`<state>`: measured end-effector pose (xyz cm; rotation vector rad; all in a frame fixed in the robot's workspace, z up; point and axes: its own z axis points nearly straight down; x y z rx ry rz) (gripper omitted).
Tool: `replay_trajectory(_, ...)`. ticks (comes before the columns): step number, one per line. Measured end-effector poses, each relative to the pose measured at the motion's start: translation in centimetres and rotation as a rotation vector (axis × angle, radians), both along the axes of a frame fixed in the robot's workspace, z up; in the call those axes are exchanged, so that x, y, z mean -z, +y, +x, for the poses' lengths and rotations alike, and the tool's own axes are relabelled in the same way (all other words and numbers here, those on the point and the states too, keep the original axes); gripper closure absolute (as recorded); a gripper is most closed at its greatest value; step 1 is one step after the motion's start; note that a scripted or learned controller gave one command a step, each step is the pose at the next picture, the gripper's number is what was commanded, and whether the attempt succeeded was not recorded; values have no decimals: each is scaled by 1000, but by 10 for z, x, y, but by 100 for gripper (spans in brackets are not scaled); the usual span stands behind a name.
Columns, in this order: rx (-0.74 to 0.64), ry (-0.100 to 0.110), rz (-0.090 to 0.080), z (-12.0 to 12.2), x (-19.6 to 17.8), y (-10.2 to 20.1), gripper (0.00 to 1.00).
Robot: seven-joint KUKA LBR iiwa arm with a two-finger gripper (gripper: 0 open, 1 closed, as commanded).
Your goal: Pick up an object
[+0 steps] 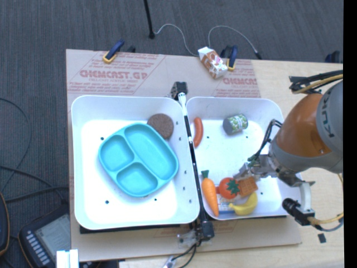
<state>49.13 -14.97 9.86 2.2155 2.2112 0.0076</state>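
Banana (pixel 247 205): yellow, at the near edge of the right bin, touching the tomato and just under the tan block.
Carrot (pixel 209 196): orange with a green top, lying along the near left corner of the right bin, beside the tomato.
Tomato (pixel 227 187): red with a green stem, between the carrot and the tan block.
Tan block (pixel 247 184): a small cracker-like piece, tilted, lying on the tomato and banana, right under the jaws.
Jaws (pixel 250 171): low over the tan block in the right bin; cannot tell whether they are apart or together.
Arm (pixel 304 135): grey with an orange band, reaching in from the right over the right bin.
Plate (pixel 138 159): blue, three sections, in the middle of the left bin.
Right bin (pixel 234 102): white and shallow, beside the left bin (pixel 78 161).
Sausage (pixel 197 132): red-orange, along the left wall of the right bin.
Patty (pixel 160 125): brown disc, touching the plate's far edge.
Can (pixel 235 123): grey-green, on its side at the far end of the right bin.
Bench (pixel 111 74): a small carton (pixel 212 62) lies beyond the bins.
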Motion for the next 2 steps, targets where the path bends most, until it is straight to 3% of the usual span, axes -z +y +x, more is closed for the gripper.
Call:
replay_trajectory(1, -4, 11, 5, -7, -86, 68, 100)
replay_trajectory(2, -3, 10, 4, -7, -155, 104, 100)
